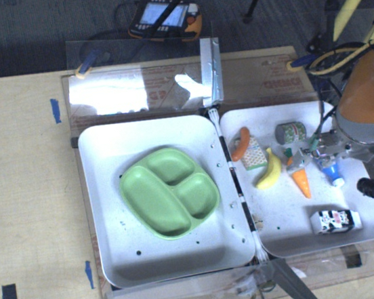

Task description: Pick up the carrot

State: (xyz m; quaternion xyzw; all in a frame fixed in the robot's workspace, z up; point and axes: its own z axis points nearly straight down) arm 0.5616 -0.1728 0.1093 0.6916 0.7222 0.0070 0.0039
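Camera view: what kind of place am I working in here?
Likely a robotics lab bench: two white bins side by side, toy food such as a carrot and banana, and a handheld control pendant behind.

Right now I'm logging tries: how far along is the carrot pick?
Done: the arm has reached over the right bin. In hand: nothing I can confirm; the carrot lies on the bin floor beside the banana. Left: grasp and lift.

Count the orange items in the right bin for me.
2: the carrot near the bin's middle, just right of the banana, and an orange sausage-shaped item at upper left. The arm may hide more.
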